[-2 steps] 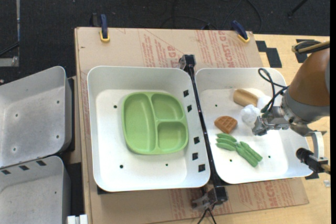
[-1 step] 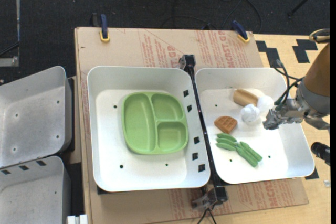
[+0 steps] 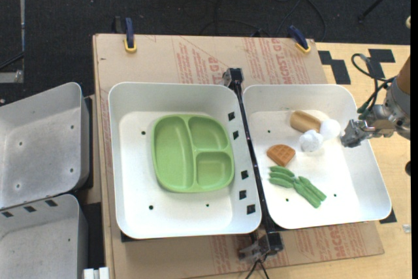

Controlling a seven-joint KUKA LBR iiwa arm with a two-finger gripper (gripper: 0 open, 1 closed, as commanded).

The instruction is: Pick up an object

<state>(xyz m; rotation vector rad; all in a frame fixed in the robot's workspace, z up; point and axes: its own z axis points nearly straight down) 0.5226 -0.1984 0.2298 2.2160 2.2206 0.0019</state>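
Observation:
The right bin [image 3: 366, 189] holds a tan bread-roll shape [image 3: 305, 120], two small white lumps [image 3: 311, 140] [image 3: 330, 128], a brown waffle-like piece [image 3: 281, 154] and a bunch of green beans [image 3: 297, 184]. My gripper [image 3: 353, 134] hangs over the bin's right edge, just right of the white lumps. Nothing shows between it and the bin floor.
The left bin [image 3: 130, 199] bears a green divided plate [image 3: 193, 153]. A black divider with clips runs between the bins [image 3: 247, 147]. White panels [image 3: 39, 134] lie off the bench at the left. Cables trail at the right edge.

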